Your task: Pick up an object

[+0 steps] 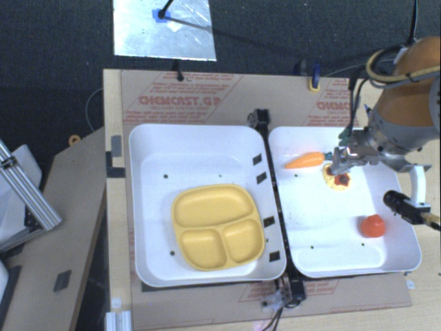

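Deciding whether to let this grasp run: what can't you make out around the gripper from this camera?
- Gripper: too small and blurred to tell whether it grips anything.
- Small yellow-and-red object: partly covered by the gripper, identity unclear.
- Carrot: its right end meets the gripper; contact unclear.
- Arm: cut off by the frame's right side.

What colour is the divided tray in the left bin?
Pale yellow, plain with no pattern; the divided tray shows clearly in the camera view.

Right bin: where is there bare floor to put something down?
Right bin: bare along the near wall, left of the tomato and below the carrot. Crowded at the far side, where the gripper hangs over a small yellow-red piece.
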`<state>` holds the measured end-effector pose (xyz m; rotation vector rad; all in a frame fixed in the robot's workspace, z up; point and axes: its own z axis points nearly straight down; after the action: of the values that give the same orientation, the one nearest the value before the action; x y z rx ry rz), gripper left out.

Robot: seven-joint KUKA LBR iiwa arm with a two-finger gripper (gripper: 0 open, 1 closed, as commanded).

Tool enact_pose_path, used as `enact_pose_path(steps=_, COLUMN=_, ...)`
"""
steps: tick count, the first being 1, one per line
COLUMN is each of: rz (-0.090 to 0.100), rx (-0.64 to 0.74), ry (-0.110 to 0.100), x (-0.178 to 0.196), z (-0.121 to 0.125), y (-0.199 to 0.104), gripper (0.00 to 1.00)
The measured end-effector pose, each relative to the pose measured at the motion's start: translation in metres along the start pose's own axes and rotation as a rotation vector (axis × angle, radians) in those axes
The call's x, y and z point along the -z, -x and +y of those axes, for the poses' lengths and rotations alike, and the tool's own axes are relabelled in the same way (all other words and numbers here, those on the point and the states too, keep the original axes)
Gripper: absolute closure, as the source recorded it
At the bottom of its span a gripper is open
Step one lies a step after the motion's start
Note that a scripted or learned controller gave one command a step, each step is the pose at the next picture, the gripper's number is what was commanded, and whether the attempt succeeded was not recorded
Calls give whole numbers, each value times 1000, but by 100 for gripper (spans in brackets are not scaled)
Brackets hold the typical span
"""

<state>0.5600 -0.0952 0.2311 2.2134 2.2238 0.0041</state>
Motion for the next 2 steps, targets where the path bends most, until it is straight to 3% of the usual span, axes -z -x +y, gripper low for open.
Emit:
enact_pose_path(steps=1, rz=0, rx=0, ry=0, x=24, z=1, y=0, gripper=100)
enact_pose_path(steps=2, rz=2, rx=6, ry=-1, x=21, z=13, y=-61, gripper=100)
